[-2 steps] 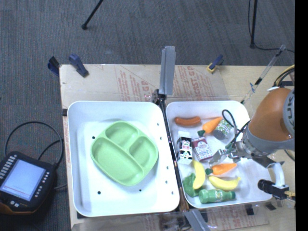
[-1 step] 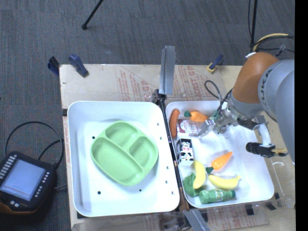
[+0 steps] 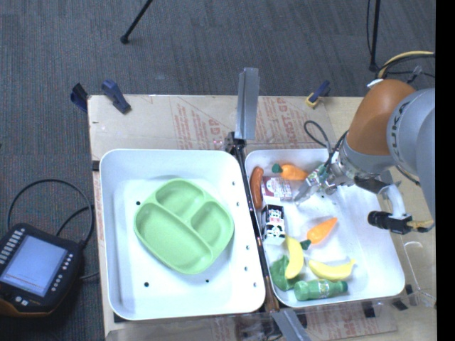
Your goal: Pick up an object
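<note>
1. My end effector (image 3: 318,182) hangs low in the upper part of the right bin (image 3: 387,261); I cannot tell how far open it is, and I see nothing held in it.
2. The nearest thing is the pink packet (image 3: 277,188), just to its left, lying flat with the upper carrot (image 3: 291,171) beside it.
3. The lower carrot (image 3: 322,229) lies below the end effector, its long axis slanting up to the right.
4. I judge a short move left suffices.
</note>
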Controlling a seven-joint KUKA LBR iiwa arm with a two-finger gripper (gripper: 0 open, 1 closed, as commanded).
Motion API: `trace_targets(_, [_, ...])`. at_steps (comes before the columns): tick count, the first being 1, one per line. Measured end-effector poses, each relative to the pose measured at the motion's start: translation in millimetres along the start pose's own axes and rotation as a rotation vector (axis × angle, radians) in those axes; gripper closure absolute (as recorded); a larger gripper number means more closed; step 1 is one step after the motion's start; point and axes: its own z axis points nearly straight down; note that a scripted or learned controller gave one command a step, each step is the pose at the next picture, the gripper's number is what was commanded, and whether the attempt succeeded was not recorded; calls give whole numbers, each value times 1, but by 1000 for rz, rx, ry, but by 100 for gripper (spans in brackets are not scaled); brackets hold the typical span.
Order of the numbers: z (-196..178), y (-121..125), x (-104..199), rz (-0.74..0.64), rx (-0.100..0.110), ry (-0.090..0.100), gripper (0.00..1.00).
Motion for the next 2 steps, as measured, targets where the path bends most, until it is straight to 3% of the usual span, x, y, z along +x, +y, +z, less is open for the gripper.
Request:
trace_targets(1, [-20,-1,28,-45,-3,-1,0])
trace_targets(2, [0,-84,2,-105,-2,0,0])
